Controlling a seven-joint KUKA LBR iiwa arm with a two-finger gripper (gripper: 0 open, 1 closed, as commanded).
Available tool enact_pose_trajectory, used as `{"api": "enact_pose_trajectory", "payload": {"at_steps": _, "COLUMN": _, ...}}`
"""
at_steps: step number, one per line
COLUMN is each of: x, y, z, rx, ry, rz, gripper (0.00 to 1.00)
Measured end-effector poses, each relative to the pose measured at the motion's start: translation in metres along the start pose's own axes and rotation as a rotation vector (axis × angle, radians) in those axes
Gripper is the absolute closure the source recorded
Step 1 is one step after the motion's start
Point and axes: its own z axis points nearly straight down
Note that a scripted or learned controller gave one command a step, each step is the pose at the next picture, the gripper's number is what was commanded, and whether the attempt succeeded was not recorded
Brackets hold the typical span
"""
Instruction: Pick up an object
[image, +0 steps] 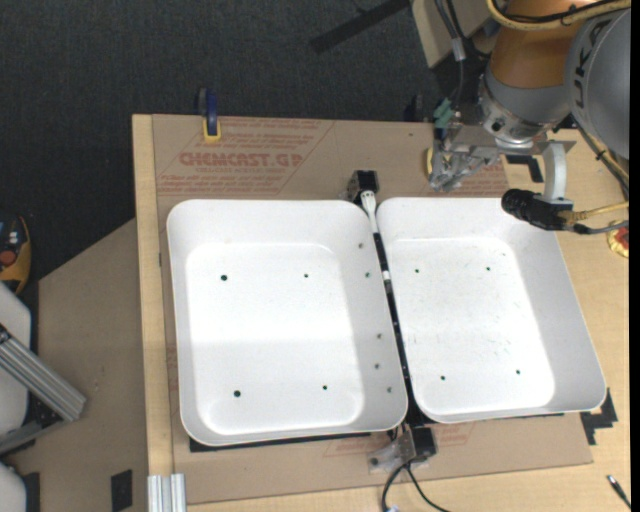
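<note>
My gripper (452, 172) hangs from the grey wrist with its orange band (535, 55) at the back right. It is over the brown board just behind the far rim of the right bin (560, 300), near that bin's back left corner. The left bin (185, 300) lies beside it, across a narrow dark seam. Both bins show white floors with a few small dark dots.
A black fitting (362, 184) sits at the back of the seam between the bins, and a cable plug (415, 445) at its front. A blue and yellow clamp (209, 112) grips the board's back edge. A black cylinder (535, 208) juts out by the right bin's back rim.
</note>
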Motion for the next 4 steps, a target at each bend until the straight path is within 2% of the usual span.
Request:
{"api": "enact_pose_trajectory", "payload": {"at_steps": 1, "x": 0.006, "y": -0.009, "z": -0.031, "rx": -0.009, "ry": -0.001, "rz": 0.002, "gripper": 1.0}}
{"api": "enact_pose_trajectory", "payload": {"at_steps": 2, "x": 0.014, "y": -0.034, "z": -0.049, "rx": -0.003, "ry": 0.0, "rz": 0.002, "gripper": 1.0}}
{"api": "enact_pose_trajectory", "payload": {"at_steps": 3, "x": 0.126, "y": -0.029, "z": 0.047, "rx": 0.004, "ry": 0.002, "rz": -0.006, "gripper": 1.0}}
{"api": "enact_pose_trajectory", "payload": {"at_steps": 4, "x": 0.086, "y": -0.01, "z": -0.06, "rx": -0.017, "ry": -0.002, "rz": 0.006, "gripper": 1.0}}
